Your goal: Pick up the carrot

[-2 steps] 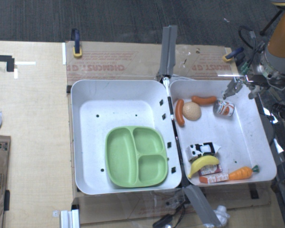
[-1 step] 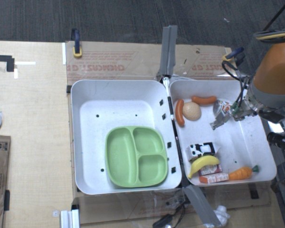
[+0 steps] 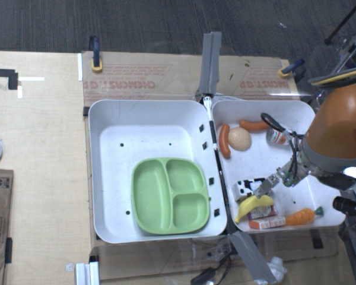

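Hovering jaws (image 3: 267,186), state cannot be told, sit just above the banana (image 3: 253,205). Carrot (image 3: 300,217) lies apart to their lower right, beside a small box (image 3: 267,222).

you're looking at a robot lab: clamps (image 3: 95,53) pin cardboard (image 3: 166,76) to the counter (image 3: 35,135), toy food sits in white bins (image 3: 98,159).

Single fixed camera overhead, slanted down, both bins (image 3: 98,159).
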Action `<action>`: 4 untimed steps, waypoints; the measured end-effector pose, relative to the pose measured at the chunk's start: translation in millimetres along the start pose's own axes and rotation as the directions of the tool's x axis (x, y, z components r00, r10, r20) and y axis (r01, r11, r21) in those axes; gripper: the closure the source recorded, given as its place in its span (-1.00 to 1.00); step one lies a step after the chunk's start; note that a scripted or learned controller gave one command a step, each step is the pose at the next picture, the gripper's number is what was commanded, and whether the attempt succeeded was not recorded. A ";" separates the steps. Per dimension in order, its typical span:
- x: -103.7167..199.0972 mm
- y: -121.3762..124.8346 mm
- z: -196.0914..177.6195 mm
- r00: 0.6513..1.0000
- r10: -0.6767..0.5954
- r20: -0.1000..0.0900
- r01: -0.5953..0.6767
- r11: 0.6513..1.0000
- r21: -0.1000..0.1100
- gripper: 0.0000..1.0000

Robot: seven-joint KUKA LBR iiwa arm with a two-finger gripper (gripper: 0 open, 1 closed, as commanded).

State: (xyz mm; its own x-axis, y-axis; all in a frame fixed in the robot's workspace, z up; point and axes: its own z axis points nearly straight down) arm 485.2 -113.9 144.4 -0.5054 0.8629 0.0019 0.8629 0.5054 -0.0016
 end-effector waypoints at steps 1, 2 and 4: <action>-14.4 12.7 -75.2 0.944 0.330 0.002 -0.330 0.944 -0.001 -1.00; -44.9 -35.7 12.8 0.970 0.245 0.001 -0.245 0.970 0.000 -1.00; -43.6 24.8 8.3 0.945 -0.326 0.002 0.326 0.945 -0.001 -1.00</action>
State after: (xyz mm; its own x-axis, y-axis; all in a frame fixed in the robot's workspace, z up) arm 528.6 -138.9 136.0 -0.7590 0.6511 0.0006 0.6511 0.7590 -0.0002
